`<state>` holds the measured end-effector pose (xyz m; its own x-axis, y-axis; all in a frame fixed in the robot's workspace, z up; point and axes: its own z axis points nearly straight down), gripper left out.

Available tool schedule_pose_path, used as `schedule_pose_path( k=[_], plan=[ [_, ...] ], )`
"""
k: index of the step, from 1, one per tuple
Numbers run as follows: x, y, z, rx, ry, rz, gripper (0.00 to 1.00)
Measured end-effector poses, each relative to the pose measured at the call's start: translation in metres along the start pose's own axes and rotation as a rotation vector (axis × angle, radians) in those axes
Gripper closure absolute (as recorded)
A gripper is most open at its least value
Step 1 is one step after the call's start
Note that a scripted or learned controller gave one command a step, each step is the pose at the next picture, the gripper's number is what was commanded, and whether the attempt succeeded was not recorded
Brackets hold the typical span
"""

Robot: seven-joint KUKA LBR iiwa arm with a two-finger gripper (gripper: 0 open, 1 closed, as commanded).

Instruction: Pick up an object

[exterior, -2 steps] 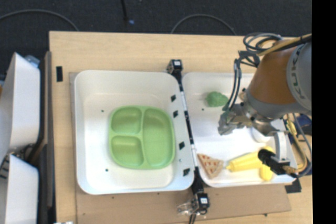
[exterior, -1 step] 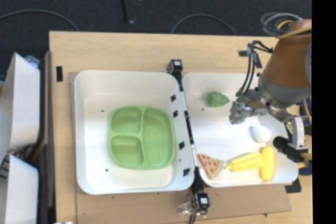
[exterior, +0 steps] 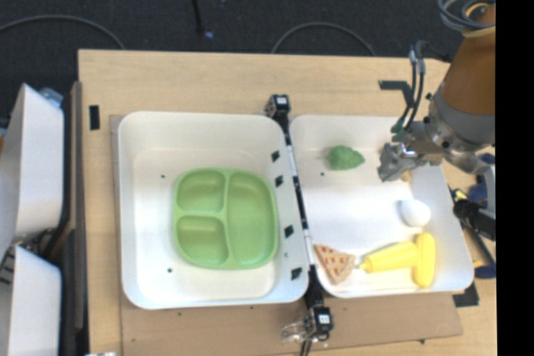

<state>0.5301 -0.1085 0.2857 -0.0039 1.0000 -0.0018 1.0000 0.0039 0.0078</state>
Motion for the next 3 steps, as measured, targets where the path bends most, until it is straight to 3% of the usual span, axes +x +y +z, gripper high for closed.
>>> schedule_pose_path(
  k=[1,3],
  plan=[
    [0.044,0.002,-0.001,0.005,0.002,-0.002,1.0],
    [0.146,-0.005,0.035,0.008,0.002,-0.003,1.0]
  ],
)
